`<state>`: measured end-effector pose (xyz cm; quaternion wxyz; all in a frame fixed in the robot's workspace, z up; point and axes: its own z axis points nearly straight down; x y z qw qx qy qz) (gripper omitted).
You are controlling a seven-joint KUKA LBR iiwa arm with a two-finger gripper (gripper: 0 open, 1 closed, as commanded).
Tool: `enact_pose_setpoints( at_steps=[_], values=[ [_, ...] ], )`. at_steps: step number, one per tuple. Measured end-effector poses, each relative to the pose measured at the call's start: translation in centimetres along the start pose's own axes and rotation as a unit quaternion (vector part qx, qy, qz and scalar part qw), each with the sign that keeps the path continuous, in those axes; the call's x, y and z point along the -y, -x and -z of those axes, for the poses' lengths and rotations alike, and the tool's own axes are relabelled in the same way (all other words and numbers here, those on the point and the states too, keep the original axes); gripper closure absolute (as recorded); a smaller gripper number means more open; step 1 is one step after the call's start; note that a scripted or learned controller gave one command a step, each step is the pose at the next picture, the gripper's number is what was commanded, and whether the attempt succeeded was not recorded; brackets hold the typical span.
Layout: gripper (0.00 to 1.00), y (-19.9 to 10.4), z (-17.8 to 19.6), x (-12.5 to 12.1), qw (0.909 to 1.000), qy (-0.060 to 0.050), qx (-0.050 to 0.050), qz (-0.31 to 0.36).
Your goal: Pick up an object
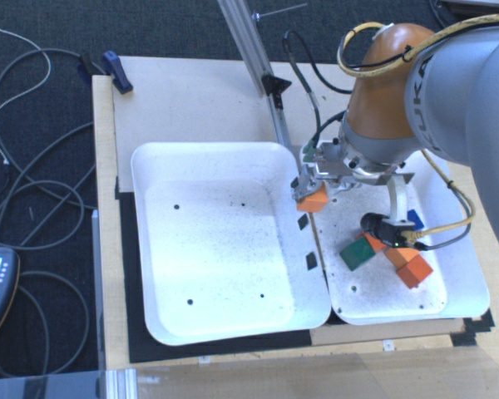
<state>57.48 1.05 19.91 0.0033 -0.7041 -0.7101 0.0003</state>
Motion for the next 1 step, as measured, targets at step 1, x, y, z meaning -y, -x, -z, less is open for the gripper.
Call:
enact_pose_setpoints(
  at_steps=[1],
  values=[
    [1.00, -1.03, 0.05, -5.32, 1.0000, 0.005, 0.002, -0.002]
  ],
)
